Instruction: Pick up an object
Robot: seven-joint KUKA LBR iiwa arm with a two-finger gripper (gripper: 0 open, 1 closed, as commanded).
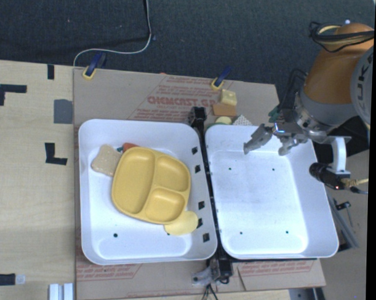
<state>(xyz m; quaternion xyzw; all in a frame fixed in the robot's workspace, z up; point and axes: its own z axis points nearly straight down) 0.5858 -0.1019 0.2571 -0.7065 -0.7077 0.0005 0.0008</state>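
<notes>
- Right now the grey arm's end effector (269, 143) hangs over the far edge of the right white plastic bin (268, 241). Its two fingers are spread apart and hold nothing.
- Things to pick up lie in the left white plastic bin (96, 235): a yellow plastic plate with three parts (151, 185) in the middle, a tan bread-like slice (105, 160) by its left edge, and a pale yellow lump (182, 223) near the front right corner.
- Small blocks (225, 104) sit on the worktop behind the bins.
- I think the reaching step has not started. Next, the arm must cross to the left bin, drop down, and close on one thing.
</notes>
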